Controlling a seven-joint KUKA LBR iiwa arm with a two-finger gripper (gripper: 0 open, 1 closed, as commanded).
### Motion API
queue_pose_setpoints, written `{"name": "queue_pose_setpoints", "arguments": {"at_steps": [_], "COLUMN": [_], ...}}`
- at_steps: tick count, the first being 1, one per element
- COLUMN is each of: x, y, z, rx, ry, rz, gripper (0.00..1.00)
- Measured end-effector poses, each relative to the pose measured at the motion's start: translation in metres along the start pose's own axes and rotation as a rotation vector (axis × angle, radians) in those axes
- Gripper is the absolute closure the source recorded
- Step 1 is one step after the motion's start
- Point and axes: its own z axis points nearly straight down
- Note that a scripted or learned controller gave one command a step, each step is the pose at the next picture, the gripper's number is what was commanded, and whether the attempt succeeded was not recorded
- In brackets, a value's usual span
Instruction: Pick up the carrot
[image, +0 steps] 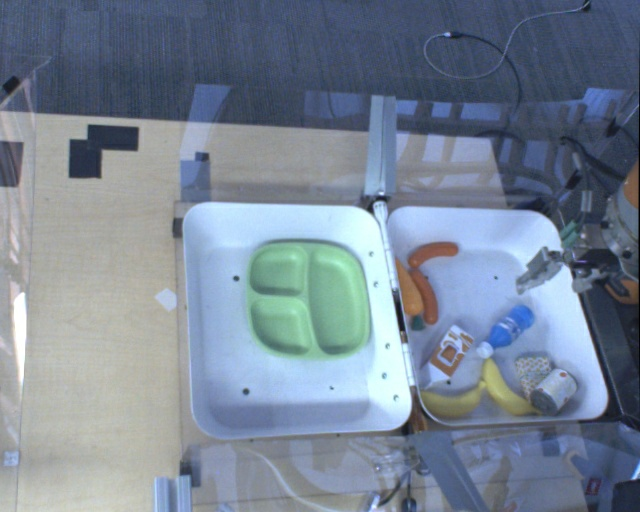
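The carrot is a thin orange piece lying along the left wall of the right bin, pointing toward the near edge. Two reddish-orange sausages lie by it: a curved one just behind it and a straight one touching its right side. My gripper hangs over the right side of the same bin, well to the right of the carrot and apart from every object. Nothing shows in its grasp.
The right bin also holds a blue bottle, a small orange-and-white box, two bananas and a can near the front. A green divided plate sits in the left bin.
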Motion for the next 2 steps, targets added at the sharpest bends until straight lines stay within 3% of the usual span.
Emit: {"name": "queue_pose_setpoints", "arguments": {"at_steps": [1,2], "x": [0.042,0.044], "y": [0.020,0.022], "z": [0.177,0.165], "rx": [-0.011,-0.017], "ry": [-0.002,0.000], "rz": [-0.181,-0.184], "gripper": [0.00,1.00]}}
